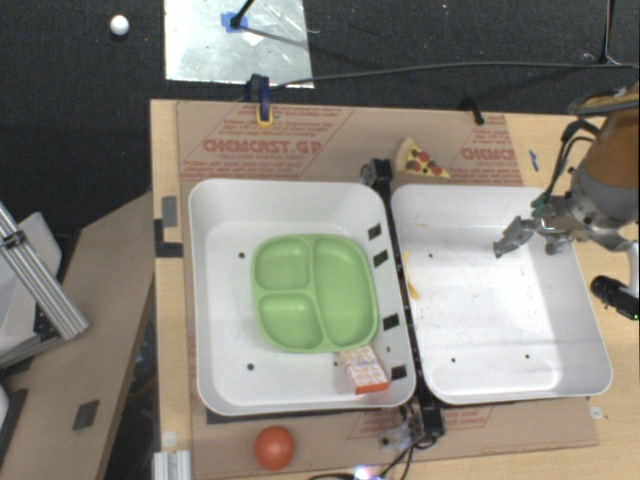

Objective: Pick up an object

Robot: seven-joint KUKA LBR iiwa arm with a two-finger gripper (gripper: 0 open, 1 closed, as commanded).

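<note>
The gripper (pixel 522 236) hung over the right bin (pixel 560 368), near its far right corner, and its fingers were spread apart with nothing between them. The things to pick were in the left bin (pixel 215 268). A green plate (pixel 314 292) with three parts lay flat in the middle of it. A small box (pixel 362 370) lay just beside the plate, at the near right corner. I think the box was the easier thing to grab. To do it well, the arm should go across to the left bin, stop right above the box, come straight down, then squeeze its sides.
</note>
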